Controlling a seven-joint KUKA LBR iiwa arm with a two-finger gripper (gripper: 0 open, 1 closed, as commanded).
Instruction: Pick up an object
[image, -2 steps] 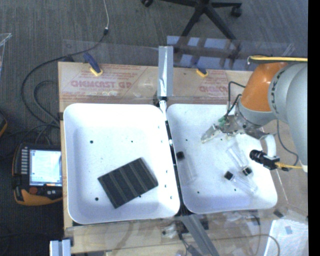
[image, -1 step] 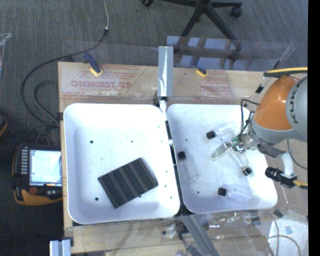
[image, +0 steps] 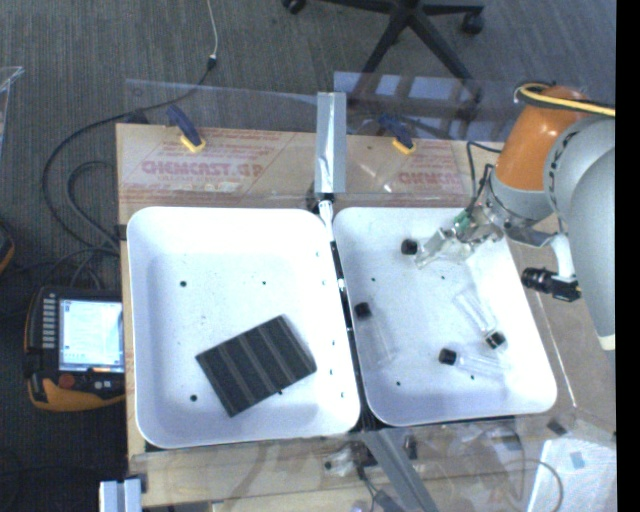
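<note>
- The arm (image: 560, 150) reaches in from the right, its end effector (image: 462, 228) low over the back of the right bin (image: 520, 395).
- Whether the end effector is spread or pressed together cannot be told; it blends with a clear tube (image: 432, 247) just beside it.
- More clear tubes with black caps lie in the right bin: one (image: 477, 316) right of centre, another (image: 468, 362) near the front.
- A dark ribbed block (image: 256, 364) lies tilted in the left bin (image: 150, 300).
</note>
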